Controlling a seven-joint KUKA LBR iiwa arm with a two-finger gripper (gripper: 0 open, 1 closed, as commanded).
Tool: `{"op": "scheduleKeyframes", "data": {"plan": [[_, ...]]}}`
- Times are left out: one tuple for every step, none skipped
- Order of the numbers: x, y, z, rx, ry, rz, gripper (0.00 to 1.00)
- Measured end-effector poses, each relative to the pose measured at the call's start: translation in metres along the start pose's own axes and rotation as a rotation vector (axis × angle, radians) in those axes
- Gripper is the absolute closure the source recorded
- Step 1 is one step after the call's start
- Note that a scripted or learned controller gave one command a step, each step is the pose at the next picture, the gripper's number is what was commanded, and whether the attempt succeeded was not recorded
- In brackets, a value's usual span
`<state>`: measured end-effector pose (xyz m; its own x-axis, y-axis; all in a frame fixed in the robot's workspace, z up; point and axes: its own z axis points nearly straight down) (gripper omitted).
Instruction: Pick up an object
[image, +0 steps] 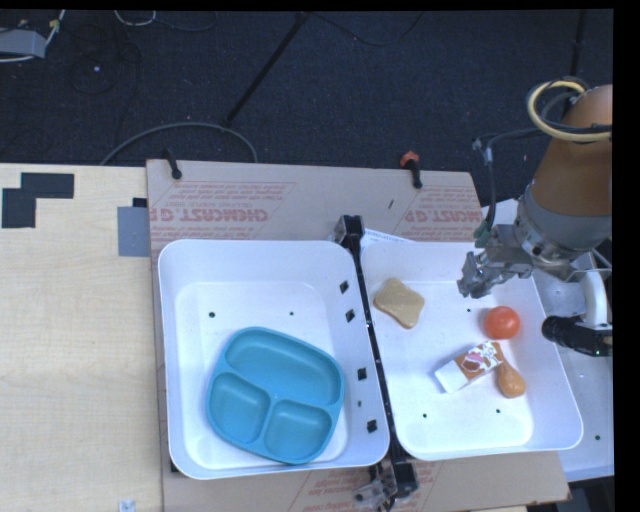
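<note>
Hovering above the right white bin (560, 420), the pincer (482, 272) carries nothing; whether it is spread I cannot tell. Just below-right of it lies the round red tomato-like ball (502, 322), untouched, so the picking remains.

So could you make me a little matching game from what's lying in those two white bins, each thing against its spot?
Things:
1. blue divided plate
2. tan bread slice
3. red tomato
4. small carton

Places:
A. right bin, far-left part, near the divider
B. left bin
C. right bin, just below the gripper
D. right bin, middle, beside a small orange piece

Pairs: 1-B, 2-A, 3-C, 4-D
</note>
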<state>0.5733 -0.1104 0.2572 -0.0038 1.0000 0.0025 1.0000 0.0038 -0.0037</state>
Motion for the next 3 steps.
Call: {"op": "scheduleKeyframes", "data": {"plan": [[0.054, 0.000, 0.016, 0.001, 0.000, -0.001, 1.00], [0.111, -0.004, 0.028, 0.001, 0.000, -0.001, 1.00], [0.161, 0.000, 0.039, 0.002, -0.001, -0.001, 1.00]]}}
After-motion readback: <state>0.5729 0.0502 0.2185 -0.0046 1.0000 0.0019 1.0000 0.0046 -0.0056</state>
